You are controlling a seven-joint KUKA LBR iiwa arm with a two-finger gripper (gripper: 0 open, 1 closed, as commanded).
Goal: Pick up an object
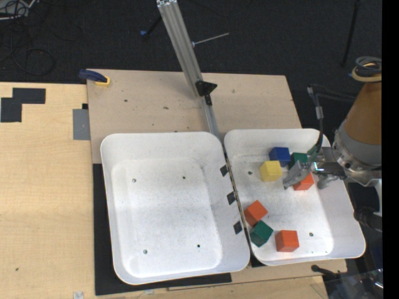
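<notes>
Two shallow white bins are seen side by side on the bench (156, 104); the left bin (124, 148) holds no blocks, while all the blocks are gathered in the right bin (349, 245). The gripper (301, 174) is reached in from the right and is set low over the far part of the right bin, in the middle of a small cluster. An orange-red block (305, 182) is found directly at the fingers, touching or just under their tips on the near side; whether it is actually clasped between them cannot be told, since the grey metal parts blur together there. A green block (300, 159) is tucked just on the far side of the gripper, a blue block (280, 154) lies to its far left, and a yellow block (270, 170) sits just to its left. Well apart, toward the near edge of the bin, an orange block (255, 212), a dark green block (261, 233) and a second red block (287, 240) are placed. It is judged that the coming move turns on the orange-red block, which lies closest to the tips, slightly near and right of them, so that little sideways travel would be needed; the crowding yellow and green neighbours could be nudged instead.
</notes>
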